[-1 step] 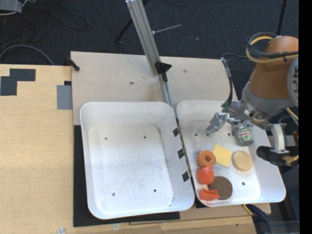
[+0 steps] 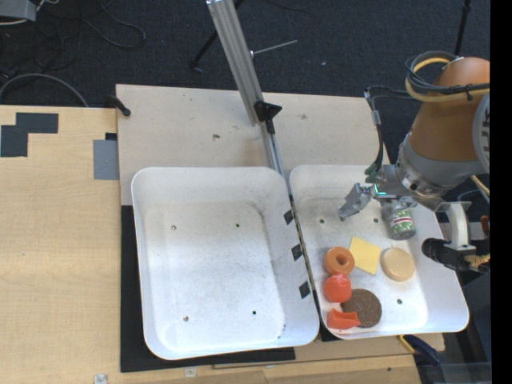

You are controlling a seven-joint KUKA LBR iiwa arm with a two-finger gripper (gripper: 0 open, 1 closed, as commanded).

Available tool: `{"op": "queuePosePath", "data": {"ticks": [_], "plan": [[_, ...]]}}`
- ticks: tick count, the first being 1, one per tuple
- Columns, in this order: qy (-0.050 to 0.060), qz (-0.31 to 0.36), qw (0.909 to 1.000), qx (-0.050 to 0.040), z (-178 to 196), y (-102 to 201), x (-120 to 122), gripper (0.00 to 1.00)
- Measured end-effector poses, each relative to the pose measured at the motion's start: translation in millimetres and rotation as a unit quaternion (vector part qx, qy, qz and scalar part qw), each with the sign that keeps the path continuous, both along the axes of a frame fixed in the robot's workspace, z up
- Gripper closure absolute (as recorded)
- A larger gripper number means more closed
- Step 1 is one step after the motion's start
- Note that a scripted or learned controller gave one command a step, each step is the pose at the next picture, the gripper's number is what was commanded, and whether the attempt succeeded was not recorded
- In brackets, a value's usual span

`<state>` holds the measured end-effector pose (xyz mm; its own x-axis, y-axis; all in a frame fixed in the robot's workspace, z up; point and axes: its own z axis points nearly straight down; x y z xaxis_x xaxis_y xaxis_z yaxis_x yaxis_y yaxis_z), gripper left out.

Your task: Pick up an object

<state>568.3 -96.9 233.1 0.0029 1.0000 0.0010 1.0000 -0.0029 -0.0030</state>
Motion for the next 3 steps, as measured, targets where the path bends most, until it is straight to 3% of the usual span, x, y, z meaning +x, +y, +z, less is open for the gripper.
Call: {"op": "queuePosePath", "data": {"ticks": [2,3], "plan": [[0.003,0.001,1.0000,0.0004,-110.2,-18.0,-4.4,0.00],[-0.001,0.001,1.0000,-0.0007,-141.1,-17.7,-3.7,0.00]]}}
